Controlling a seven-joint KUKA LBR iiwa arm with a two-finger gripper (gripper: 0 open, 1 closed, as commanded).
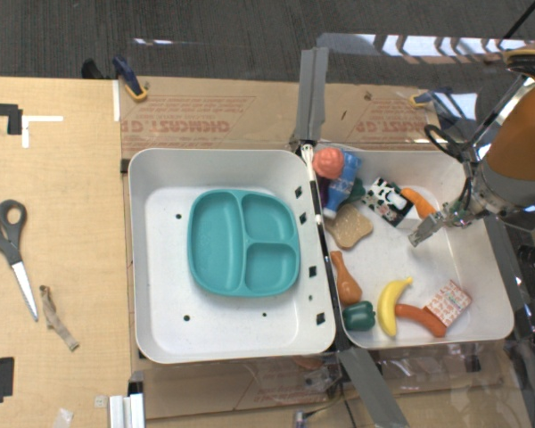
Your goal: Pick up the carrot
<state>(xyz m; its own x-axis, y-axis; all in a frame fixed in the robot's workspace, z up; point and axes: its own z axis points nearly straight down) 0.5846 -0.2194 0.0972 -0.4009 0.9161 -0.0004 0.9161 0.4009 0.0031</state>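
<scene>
Orange and tapered, the small carrot point(419, 202) lay in the far part of the right-hand shallow white bin point(490, 279), just beside the black-and-white cow-patterned box point(389, 201) on its left. You had the two-finger gripper point(432, 225) hanging just to the near side of that carrot, its grey fingers point(423, 232) angled down and to the left over bare bin floor; nothing sat between them, and whether they were parted or pressed together could not be told from this slant. The grey arm with its orange band point(521, 145) reached in from the right. Elsewhere in that bin you could see a red ball point(328, 160) and a blue bottle-like item point(340, 189) at the far left corner, a tan bread slice point(349, 227) nearer, then a brown drumstick point(344, 278), a green pepper point(358, 315), a yellow banana point(391, 304), an orange sausage-shaped piece point(421, 318) and a red-and-white patterned packet point(448, 300) along the near side. The left-hand white bin point(156, 266) held a teal three-compartment plate point(245, 242). Grey-handled scissors point(12, 248) lay well apart on the wooden bench at the left.
</scene>
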